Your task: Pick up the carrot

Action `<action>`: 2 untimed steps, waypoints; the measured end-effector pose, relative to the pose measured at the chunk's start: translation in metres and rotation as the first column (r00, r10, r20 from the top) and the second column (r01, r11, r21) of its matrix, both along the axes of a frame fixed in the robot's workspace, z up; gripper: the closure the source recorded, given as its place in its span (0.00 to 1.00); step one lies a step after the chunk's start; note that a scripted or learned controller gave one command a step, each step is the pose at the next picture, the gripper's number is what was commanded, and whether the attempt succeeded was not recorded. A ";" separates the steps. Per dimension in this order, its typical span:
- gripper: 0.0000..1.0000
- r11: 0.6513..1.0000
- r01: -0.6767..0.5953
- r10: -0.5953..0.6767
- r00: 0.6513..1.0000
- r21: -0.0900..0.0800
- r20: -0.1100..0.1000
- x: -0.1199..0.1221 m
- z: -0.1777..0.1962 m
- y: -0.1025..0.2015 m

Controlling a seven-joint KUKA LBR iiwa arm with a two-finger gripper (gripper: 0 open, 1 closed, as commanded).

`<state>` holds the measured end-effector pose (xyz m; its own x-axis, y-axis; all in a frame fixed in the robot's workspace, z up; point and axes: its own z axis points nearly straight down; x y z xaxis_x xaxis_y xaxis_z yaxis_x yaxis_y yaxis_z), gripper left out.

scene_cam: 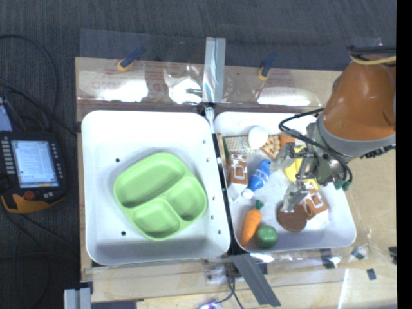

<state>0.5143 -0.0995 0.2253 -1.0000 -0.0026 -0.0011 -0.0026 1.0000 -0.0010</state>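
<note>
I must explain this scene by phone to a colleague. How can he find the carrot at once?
Look at the right white bin, the one crowded with small items, and go to its near edge. The carrot lies there, touching a round green ball. It is the only orange cone-shaped piece, with a small green top.

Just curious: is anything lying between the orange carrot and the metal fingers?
In the camera view, only bare white bin floor separates the orange carrot from the fingers.

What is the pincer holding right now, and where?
Nothing that I can see. The pincer hangs over the brown disc; the carrot lies apart in the right bin.
</note>
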 end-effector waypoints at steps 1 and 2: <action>0.00 0.992 0.122 -0.122 0.992 0.001 0.033 0.017 -0.116 0.003; 0.00 0.972 0.233 -0.233 0.971 0.008 0.044 0.013 -0.122 0.005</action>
<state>0.5278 -0.0944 0.1035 -0.9720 0.2306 -0.0451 0.2306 0.9730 0.0066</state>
